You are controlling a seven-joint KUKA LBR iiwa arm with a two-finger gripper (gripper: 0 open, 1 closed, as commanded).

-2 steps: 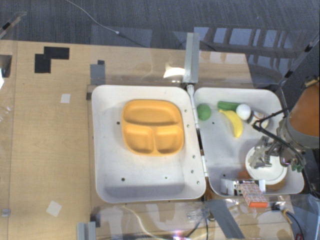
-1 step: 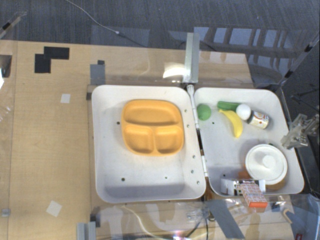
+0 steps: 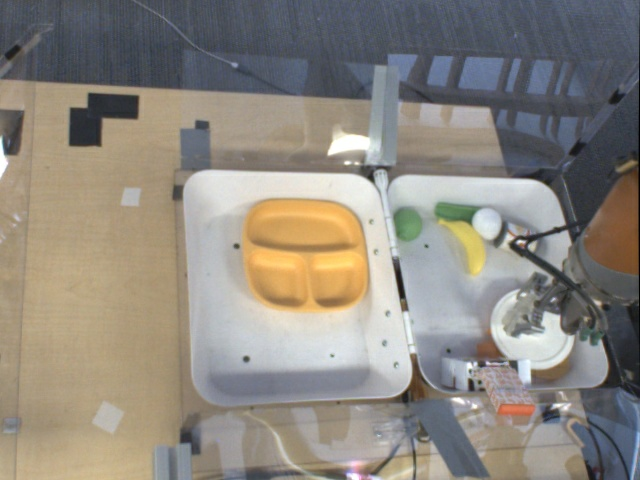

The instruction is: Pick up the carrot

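My gripper [image 3: 527, 315] hangs low in the right bin [image 3: 430, 298], over a white round dish [image 3: 535, 343] near the bin's front right. A small orange-brown piece [image 3: 484, 349] peeks out at the dish's left edge. It may be the carrot, but most of it is hidden and I cannot tell for sure. The grey arm with its orange band [image 3: 612, 230] comes in from the right.
The right bin also holds a green ball [image 3: 407, 224], a green stick-shaped item [image 3: 456, 211], a white ball [image 3: 487, 223], a yellow banana [image 3: 468, 245] and a small box [image 3: 498, 381] at the front wall. An orange divided plate [image 3: 305, 253] lies in the left bin [image 3: 215, 298].
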